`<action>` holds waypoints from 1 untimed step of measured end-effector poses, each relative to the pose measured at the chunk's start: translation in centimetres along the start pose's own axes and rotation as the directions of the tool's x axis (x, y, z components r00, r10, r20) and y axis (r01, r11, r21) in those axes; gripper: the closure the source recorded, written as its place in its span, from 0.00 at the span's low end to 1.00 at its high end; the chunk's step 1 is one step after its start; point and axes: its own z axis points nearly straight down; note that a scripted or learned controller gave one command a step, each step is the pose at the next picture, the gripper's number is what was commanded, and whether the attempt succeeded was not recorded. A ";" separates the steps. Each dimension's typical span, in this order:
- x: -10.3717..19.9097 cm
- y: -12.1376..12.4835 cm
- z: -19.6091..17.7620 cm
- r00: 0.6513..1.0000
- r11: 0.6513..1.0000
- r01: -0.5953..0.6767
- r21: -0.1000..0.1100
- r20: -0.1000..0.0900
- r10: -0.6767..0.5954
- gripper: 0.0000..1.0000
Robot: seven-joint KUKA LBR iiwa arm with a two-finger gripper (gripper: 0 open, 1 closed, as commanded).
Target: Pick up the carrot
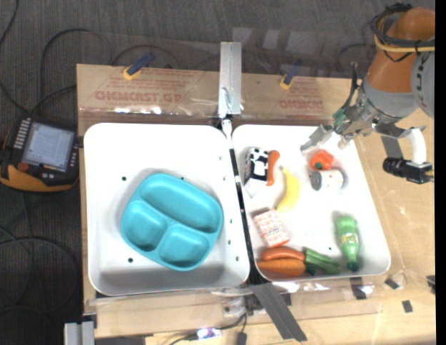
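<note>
Bench with two white bins, carrot upper left of right bin beside cow-print carton and banana; gripper spread, holding nothing, should shift left, descend along carrot's narrow axis.

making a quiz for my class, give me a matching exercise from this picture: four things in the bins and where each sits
Things:
1. blue tray
2. banana
3. green bottle
4. carrot

Places:
A. right bin, near its right wall
B. left bin
C. beside the black and white carton, right bin's upper left
D. middle of the right bin

Pairs: 1-B, 2-D, 3-A, 4-C
</note>
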 end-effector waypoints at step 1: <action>4.6 -1.1 11.3 0.937 0.937 0.349 -0.006 0.002 -0.349 0.00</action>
